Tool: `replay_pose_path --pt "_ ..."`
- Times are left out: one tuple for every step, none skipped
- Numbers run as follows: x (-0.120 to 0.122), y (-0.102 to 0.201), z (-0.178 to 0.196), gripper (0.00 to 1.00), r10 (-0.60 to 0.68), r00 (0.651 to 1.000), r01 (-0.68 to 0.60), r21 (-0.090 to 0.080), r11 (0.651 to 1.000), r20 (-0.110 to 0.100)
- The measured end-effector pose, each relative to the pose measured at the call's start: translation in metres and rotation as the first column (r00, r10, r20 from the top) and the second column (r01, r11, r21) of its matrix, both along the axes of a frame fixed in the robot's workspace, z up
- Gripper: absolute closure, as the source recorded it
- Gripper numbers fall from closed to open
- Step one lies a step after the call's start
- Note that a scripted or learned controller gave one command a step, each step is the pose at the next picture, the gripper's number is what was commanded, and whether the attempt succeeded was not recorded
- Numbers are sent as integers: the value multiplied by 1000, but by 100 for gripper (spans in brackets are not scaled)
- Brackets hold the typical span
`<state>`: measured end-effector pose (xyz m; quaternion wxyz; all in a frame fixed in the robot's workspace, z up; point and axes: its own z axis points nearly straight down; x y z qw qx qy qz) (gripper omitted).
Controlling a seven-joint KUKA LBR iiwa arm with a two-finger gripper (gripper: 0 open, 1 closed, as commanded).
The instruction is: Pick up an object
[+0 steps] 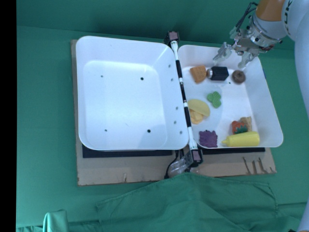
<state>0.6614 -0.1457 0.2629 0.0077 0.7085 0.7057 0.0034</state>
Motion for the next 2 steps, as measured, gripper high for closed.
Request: replay_pose_path --pt "42 27 65 0 5 1000 -5 3 1000 -1" --pt "-42 24 6 0 -3 1000 3 5 1000 -21"
